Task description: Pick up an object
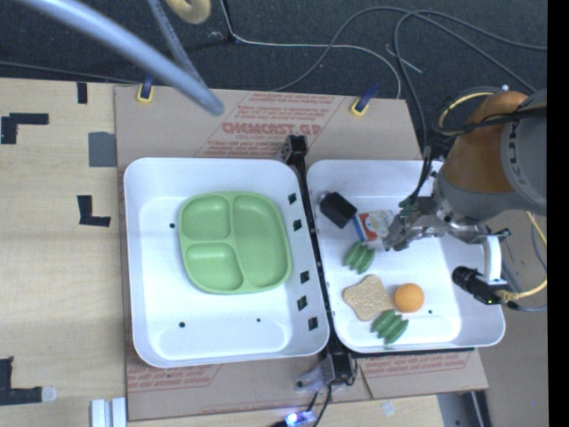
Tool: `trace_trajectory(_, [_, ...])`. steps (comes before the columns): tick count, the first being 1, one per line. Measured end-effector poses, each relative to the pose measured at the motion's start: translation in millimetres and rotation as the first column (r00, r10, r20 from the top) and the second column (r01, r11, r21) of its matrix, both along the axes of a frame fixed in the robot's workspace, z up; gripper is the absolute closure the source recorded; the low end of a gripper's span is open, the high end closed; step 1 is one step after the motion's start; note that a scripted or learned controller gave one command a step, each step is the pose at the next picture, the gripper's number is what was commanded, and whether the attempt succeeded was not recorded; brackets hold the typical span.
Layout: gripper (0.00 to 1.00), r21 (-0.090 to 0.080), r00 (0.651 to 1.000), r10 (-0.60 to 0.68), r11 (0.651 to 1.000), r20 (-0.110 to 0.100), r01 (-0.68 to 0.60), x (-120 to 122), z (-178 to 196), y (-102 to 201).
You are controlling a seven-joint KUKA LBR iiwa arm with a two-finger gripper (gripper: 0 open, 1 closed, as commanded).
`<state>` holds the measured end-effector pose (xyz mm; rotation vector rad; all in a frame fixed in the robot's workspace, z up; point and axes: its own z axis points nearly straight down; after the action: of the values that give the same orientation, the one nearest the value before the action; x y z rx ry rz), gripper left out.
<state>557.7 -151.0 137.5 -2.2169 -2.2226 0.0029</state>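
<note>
The grey arm [498, 167] reaches in from the right of the frame; its tool [397, 236] hangs low over the upper middle of the right bin [476, 332], just above a small red, white and blue packet [371, 224]; whether it is released or clenched cannot be told; nothing is seen in its grip. In that bin lie a black block [338, 209] at upper left, a green piece [359, 257], a tan toast slice [366, 297], an orange ball [409, 297] and a second green piece [389, 326] lower down. The left bin [142, 265] holds a green divided plate [236, 242].
</note>
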Motion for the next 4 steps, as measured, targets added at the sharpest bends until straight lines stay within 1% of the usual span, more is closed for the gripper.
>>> trace_trajectory(1, [1.00, -0.001, 1.000, -0.001, 1.000, 0.006, 0.001, -4.2, 61.4, -2.1])
trace_trajectory(2, [1.00, 0.000, 1.000, -0.001, 1.000, 0.003, 0.001, -3.8, 65.6, -1.7])
trace_trajectory(3, [1.00, 0.002, 1.000, 0.004, 1.000, 0.001, -0.004, -4.9, 67.1, 56.7])
trace_trajectory(4, [1.00, 0.002, 1.000, 0.004, 1.000, 0.002, -0.004, -14.6, 80.0, 106.3])
